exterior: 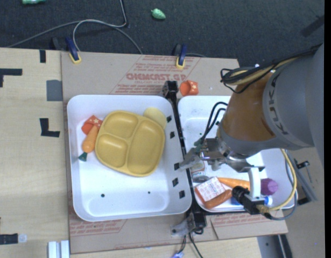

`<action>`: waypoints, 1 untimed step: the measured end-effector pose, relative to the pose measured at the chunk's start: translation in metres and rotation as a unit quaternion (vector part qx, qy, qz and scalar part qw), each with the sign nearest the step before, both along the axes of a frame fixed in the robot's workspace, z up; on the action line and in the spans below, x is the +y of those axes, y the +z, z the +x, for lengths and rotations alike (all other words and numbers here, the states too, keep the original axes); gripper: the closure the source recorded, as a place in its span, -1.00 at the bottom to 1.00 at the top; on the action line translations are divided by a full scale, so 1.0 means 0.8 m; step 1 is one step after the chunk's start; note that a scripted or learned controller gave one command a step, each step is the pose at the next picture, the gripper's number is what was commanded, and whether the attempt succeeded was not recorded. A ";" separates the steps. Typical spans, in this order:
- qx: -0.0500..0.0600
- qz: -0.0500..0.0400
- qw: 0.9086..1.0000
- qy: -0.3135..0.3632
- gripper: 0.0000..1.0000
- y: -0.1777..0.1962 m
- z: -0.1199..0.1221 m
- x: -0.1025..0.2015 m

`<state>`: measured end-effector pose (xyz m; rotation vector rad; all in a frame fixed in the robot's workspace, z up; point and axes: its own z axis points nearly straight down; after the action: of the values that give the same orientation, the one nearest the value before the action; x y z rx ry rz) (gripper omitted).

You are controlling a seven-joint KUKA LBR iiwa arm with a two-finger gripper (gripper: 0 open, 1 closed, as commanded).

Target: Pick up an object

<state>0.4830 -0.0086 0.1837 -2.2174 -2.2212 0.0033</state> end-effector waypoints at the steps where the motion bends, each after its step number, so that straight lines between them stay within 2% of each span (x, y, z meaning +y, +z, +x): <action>1: -0.001 0.008 1.000 0.005 -1.00 -0.028 0.023 -0.043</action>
<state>0.5011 -0.0430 0.1616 -2.2006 -2.2247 -0.0159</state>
